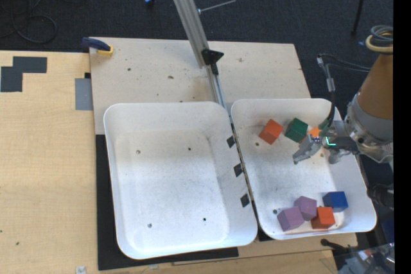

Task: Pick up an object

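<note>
In the right bin [270, 202] an orange cube [271, 131] and a green cube [297, 129] lie side by side near the back. Two purple cubes [297, 212], a blue cube [335, 200] and a small orange-red cube [323, 217] crowd the front right corner. My gripper [313, 149] hangs over the right side of this bin, just right of and below the green cube. Its fingers [303, 154] point left and down, spread apart, with nothing between them. A small orange bit shows just behind the gripper, next to the green cube.
The left bin [128, 138] lies beside the right one, with black clips [237, 170] along the shared rim. A slanted metal rail [189, 13] rises behind the bins. The wooden bench top extends to the left.
</note>
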